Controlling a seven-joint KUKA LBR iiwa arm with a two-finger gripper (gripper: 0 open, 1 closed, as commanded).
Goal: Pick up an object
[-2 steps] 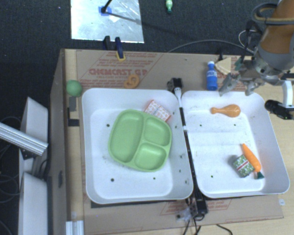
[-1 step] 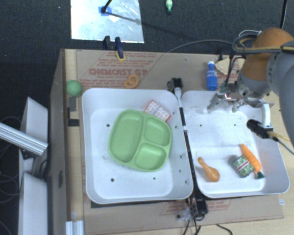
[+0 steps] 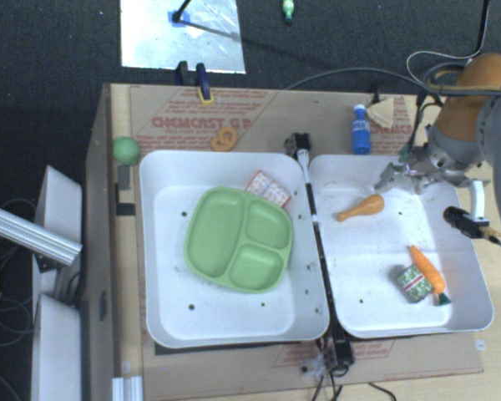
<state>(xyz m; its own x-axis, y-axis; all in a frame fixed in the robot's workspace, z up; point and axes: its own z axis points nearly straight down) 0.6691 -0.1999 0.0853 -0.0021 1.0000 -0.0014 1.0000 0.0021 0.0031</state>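
Claw sits at the right bin's far edge; can't tell its state. Drumstick just beside it looks light, rigid, slick; you'd grab the thick end.

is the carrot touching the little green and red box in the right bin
Touching. The camera view shows the carrot lying against the right side of the green and red box, with no white bin floor visible between them.
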